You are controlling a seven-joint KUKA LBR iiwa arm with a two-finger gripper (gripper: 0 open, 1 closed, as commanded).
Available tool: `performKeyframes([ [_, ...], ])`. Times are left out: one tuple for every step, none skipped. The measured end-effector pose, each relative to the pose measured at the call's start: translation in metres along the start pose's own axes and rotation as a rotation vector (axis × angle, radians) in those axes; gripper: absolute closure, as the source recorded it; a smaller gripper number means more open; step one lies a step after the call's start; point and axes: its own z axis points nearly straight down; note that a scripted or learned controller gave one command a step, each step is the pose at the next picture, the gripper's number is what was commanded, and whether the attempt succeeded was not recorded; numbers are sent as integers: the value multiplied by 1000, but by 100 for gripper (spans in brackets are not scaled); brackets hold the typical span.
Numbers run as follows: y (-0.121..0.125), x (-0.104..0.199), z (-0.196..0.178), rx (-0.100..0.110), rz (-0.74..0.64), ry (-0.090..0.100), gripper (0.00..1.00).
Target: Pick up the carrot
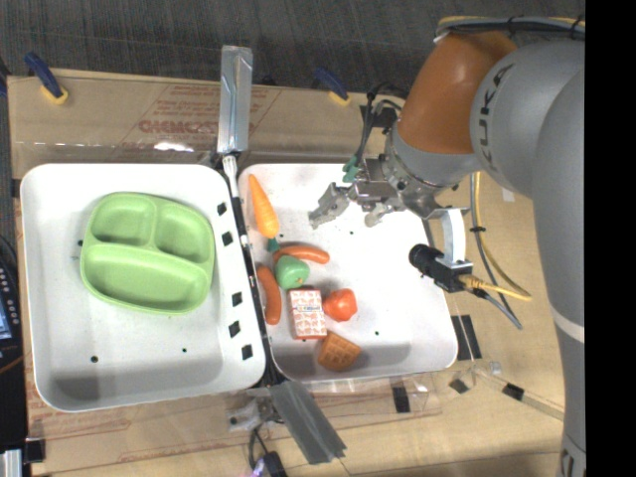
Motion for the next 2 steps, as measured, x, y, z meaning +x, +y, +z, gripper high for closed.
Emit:
performKeyframes([
  [62,37,26,-2,236,-1,0],
  [79,9,98,2,86,0,0],
])
